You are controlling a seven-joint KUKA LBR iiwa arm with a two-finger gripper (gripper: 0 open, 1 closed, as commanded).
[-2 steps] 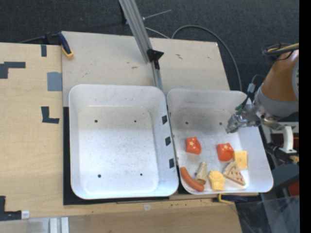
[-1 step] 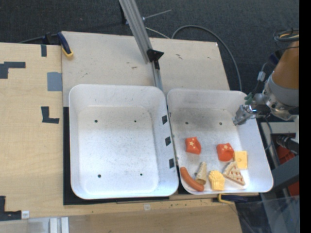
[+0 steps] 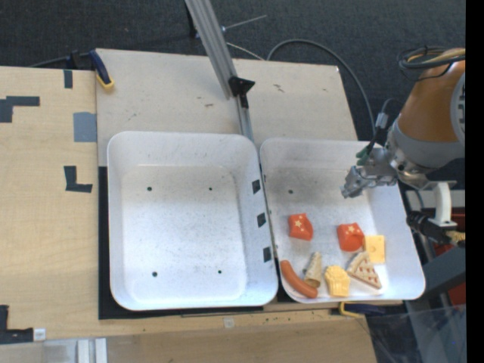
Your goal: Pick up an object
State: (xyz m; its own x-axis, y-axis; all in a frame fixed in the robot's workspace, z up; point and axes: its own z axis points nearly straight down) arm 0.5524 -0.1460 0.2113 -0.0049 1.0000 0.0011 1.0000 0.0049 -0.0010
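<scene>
L bin: bare white floor, speckled. R bin: toy food bunched at near end — sausage by near-L corner, red piece w/ star, small cone-ish bit, yellow corn-like lump, red tomato-like piece, pizza wedge, yellow cheese block. Prob light, stiff plastic, smooth, apt to slip; red star piece stands apart from rest, so best taken across its sides. Gripper above bin's far-R part, nothing seen in it; opening — can't tell, too blurred. Small items' exact shapes hard to make out.
</scene>
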